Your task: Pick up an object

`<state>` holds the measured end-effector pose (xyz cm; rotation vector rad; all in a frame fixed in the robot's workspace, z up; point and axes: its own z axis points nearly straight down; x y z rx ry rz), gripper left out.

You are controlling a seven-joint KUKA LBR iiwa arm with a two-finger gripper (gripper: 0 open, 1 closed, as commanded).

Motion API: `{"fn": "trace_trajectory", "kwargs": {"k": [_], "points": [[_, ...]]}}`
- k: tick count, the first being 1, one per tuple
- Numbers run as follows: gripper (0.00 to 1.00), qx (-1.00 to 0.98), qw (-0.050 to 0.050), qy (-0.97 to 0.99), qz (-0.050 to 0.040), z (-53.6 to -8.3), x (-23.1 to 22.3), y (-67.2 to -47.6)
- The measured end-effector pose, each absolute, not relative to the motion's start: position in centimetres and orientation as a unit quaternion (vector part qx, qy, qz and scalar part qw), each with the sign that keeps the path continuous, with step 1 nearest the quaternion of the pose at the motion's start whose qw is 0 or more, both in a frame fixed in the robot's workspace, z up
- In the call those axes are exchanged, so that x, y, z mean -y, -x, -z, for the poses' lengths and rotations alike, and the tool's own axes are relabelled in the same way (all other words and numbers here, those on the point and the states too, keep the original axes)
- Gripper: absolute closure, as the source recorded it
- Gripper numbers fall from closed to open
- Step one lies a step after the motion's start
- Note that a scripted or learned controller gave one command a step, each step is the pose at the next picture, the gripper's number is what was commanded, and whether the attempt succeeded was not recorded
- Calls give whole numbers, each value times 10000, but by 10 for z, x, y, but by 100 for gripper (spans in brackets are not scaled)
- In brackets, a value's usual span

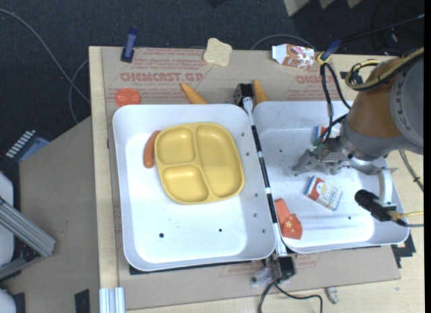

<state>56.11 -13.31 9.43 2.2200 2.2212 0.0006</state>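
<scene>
Gripper [306, 163] sits low in right bin [350, 237], at bin's 10 o'clock area; finger state can't tell. Small carton [324, 193], red/blue print unreadable, lies just at 5 o'clock of gripper, apart from it. Red piece [287, 221] at bin's 7 o'clock. Left bin [195, 244] holds yellow divided plate [199, 162], red sausage [149, 150] touching plate's 9 o'clock edge. Cardboard [161, 69] behind bins reads "CHEMCAST".
</scene>
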Motion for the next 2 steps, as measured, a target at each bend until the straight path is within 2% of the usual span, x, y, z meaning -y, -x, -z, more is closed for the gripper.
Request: {"fn": "trace_trajectory", "kwargs": {"k": [1, 2], "points": [[0, -7067, -10, -7075, 7, -84, 144, -516], [100, -7066, 0, -7076, -1, -94, 143, -517]]}}
